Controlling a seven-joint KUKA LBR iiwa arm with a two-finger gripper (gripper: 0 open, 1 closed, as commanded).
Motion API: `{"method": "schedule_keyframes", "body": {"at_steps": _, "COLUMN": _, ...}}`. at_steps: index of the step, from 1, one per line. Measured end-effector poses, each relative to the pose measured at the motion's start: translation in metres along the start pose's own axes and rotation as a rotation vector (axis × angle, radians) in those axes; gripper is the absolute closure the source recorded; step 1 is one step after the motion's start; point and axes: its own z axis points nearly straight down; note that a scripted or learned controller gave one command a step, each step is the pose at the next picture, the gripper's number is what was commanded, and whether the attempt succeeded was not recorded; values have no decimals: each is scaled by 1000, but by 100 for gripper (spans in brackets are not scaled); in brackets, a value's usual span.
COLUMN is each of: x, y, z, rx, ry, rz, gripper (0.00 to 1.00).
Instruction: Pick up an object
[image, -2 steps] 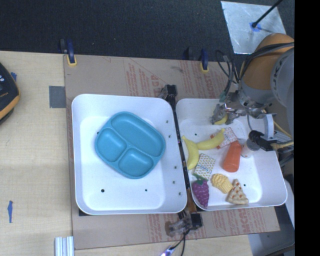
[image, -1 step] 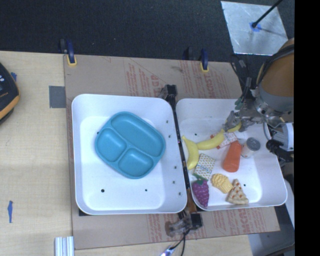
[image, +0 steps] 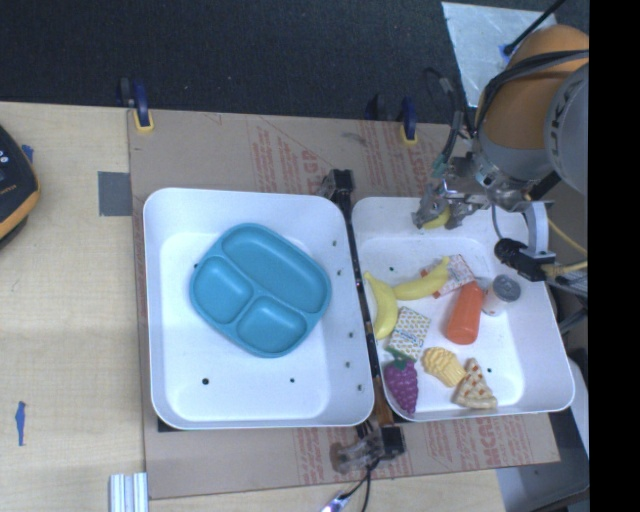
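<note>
Gripper (image: 437, 216) hovering over right bin's (image: 535, 385) far edge. Something small and yellow is sitting between its narrowly set fingers.

Cardboard sheet (image: 250, 160) under the bins: I see faint red print running along its far strip and down its near-right edge, too washed out for me to read any word. Small packet (image: 410, 330) in the right bin (image: 540, 370), beside the bananas: patterned face, no lettering I can make out. Nothing else here carries text, numbers or a brand I can read.
</note>
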Motion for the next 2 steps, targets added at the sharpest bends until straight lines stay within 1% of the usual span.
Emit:
{"method": "schedule_keyframes", "body": {"at_steps": 1, "x": 52, "y": -63, "z": -70, "rx": 1, "ry": 1, "rz": 0, "gripper": 100}}
{"method": "schedule_keyframes", "body": {"at_steps": 2, "x": 84, "y": -97, "z": -53, "rx": 2, "ry": -1, "rz": -1, "gripper": 100}}
